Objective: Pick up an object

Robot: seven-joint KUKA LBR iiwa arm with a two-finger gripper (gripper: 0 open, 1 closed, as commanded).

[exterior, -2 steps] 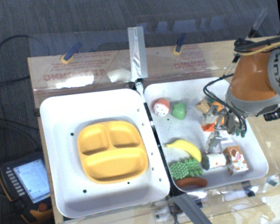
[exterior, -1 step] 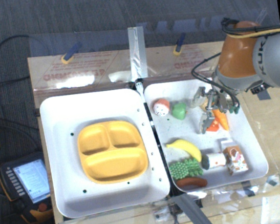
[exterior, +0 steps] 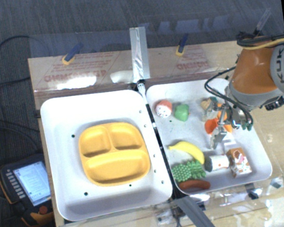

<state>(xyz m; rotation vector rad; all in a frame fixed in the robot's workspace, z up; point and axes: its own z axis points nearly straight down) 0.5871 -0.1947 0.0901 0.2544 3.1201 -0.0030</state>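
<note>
My gripper (exterior: 220,135) hangs low over the right bin (exterior: 255,136), in its right half. It is just beside a small orange object (exterior: 211,125) and touches or overlaps it from this angle. A tan and orange item (exterior: 207,105) lies a little further back. A yellow banana (exterior: 188,151) lies left of the gripper. In front of it are a white can with a dark end (exterior: 218,163) and a small brown and white carton (exterior: 238,162). The arm's orange band (exterior: 254,71) sits above the bin's right rear corner.
A red and white ball (exterior: 163,109) and a green piece (exterior: 181,112) rest near the right bin's rear left. A green bumpy item (exterior: 188,171) and a brown sausage (exterior: 194,185) lie at its front. The left bin (exterior: 59,122) holds a yellow divided tray (exterior: 114,152).
</note>
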